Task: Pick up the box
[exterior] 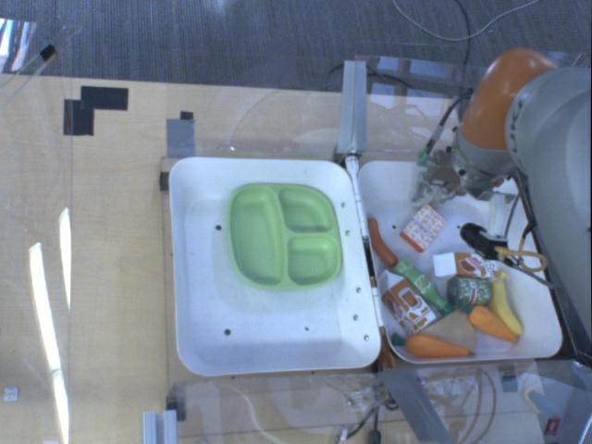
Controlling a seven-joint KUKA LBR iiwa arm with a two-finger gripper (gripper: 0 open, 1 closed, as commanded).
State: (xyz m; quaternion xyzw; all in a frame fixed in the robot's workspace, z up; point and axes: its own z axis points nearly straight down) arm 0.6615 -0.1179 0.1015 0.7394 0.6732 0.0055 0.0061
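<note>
A small red-and-white patterned box [424, 227] lies flat in the right bin [388, 178], near its middle. A second, brown-and-white box [408, 305] lies nearer the front left of that bin. My gripper [435, 186] hangs over the far part of the right bin, just beyond the patterned box and apart from it. Nothing shows between its fingers. The grey arm with its orange band [504, 81] comes in from the right.
The right bin also holds a red sausage [379, 241], a green packet [422, 283], a white cube [445, 265], a can [471, 291], a banana [505, 305] and two carrots [437, 346]. In the left bin [199, 331] lies a green divided tray [282, 234].
</note>
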